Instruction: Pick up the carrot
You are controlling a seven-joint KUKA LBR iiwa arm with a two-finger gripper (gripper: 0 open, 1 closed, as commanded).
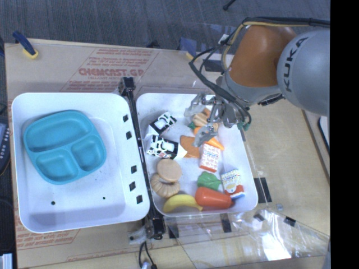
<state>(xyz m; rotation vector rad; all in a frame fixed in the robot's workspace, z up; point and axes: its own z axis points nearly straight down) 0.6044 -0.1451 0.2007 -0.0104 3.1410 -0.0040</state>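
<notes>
I saw the arm (280,55) reach over the right bin (247,167), with the left bin (22,206) beside it holding a blue tray (63,145). The gripper (210,119) hung over that bin's far end, fingers apart, clamping nothing. The carrot (213,198) lay at its near edge, beside the banana (179,203)

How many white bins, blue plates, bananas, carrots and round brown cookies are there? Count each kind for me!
White bins: 2, left and right
Blue plate: 1
Banana: 1
Carrot: 1
Round brown cookies: 2, one lying on the other
Total: 7
</notes>
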